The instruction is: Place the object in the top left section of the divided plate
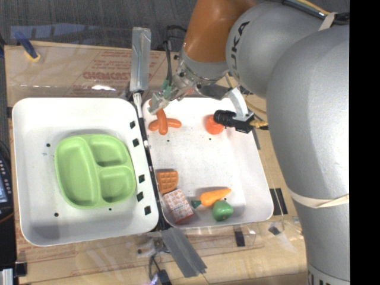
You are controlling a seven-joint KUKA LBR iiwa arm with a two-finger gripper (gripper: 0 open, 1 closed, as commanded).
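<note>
Hotdog toy (163,124) lying flat at back of right bin (237,159), directly under hand (160,101), apparently lined up for a pick. Can't tell hand opening; nothing visibly gripped. Green divided plate (95,171) waiting in left bin (35,129), top left section free.

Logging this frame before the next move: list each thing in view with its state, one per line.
end effector: low over the right bin, just above the hot dog.
hot dog: lying in right bin.
divided plate: flat in left bin, nothing in its sections.
carrot: lying on its side in right bin.
waffle: flat, by the bin's left wall.
</note>
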